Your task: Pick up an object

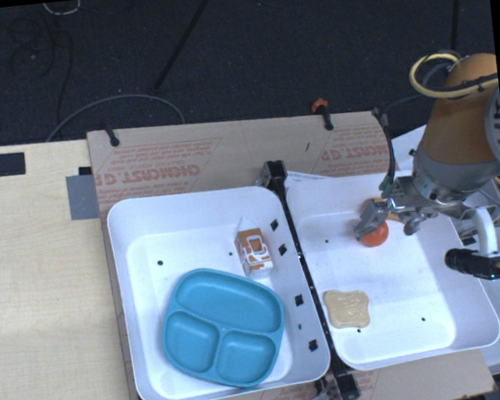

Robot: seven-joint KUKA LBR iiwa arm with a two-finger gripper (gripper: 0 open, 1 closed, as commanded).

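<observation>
The gripper [380, 217] reached into the right bin [444, 325] from the right, poised directly over a small red-orange object [376, 235] near that bin's upper middle; whether its claw was spread or pinching could not be told. A tan, toast-shaped piece [347, 308] lay near the same bin's lower left. The left bin [135, 252] held a blue divided tray [223, 328] and a small orange-and-white carton [254, 251] just above it.

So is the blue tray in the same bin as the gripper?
No, the blue tray lies in the left bin, while the gripper is over the right bin by an orange-red object.
</observation>
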